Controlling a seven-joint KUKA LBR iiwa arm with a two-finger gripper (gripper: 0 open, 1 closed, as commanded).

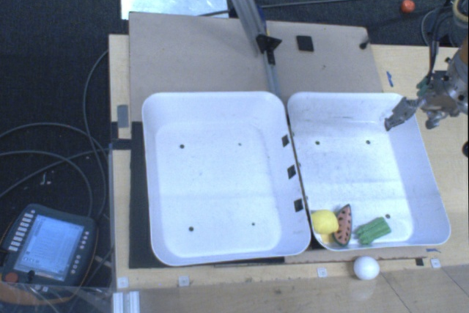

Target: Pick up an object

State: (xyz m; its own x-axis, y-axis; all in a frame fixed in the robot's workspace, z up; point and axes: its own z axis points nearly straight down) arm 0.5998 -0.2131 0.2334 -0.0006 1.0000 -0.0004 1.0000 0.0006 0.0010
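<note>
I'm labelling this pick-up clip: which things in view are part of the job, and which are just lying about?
Part of the job:
gripper
right bin
yellow toy
watermelon slice toy
green toy

Lying about:
left bin
white ball on the bench
control pendant
orange ball on the floor

Two bins side by side on the bench: left bin (pixel 157 157), right bin (pixel 410 179). In the right bin's near corner sit a lemon (pixel 325 221), a watermelon slice (pixel 342 224) touching it, then a pickle (pixel 372 229). A ball (pixel 366 267) lies just outside, before that bin.
</note>
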